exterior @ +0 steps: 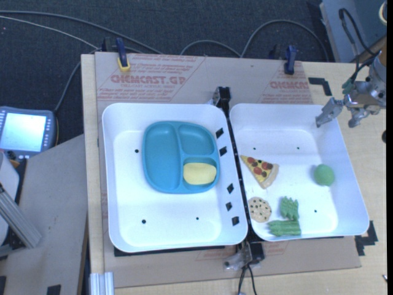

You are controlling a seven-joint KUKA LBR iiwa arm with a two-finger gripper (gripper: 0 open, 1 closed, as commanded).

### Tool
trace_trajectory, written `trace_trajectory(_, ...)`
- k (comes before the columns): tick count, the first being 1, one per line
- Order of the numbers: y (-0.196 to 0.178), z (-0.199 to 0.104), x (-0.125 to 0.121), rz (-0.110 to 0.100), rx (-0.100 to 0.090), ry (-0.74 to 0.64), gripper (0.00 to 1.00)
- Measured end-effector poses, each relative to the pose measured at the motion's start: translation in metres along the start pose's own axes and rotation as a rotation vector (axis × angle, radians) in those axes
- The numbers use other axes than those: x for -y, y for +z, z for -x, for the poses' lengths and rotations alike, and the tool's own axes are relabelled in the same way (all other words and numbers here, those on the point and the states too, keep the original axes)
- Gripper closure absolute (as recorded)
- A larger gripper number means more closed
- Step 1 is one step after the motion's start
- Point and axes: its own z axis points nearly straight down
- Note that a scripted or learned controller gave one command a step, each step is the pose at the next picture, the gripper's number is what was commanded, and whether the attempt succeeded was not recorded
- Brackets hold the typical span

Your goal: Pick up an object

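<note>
The two-finger metal gripper (pixel 341 114) is seen spread wide and empty above the right white bin's (pixel 288 118) two o'clock corner, ready for descent. A round green ball (pixel 324 175), probably its target, lies unobstructed at four o'clock.

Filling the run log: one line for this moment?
gripper: open, over right bin's top right corner | held: nothing | right bin: pizza slice, cookie, green ball
</note>
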Motion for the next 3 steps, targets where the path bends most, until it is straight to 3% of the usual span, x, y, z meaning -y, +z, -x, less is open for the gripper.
trace_trajectory(1,-0.009,-0.001,-0.003,0.014,0.003,-0.004,0.0)
trace_trajectory(3,0.093,-0.01,0.007,0.01,0.001,-0.005,0.0)
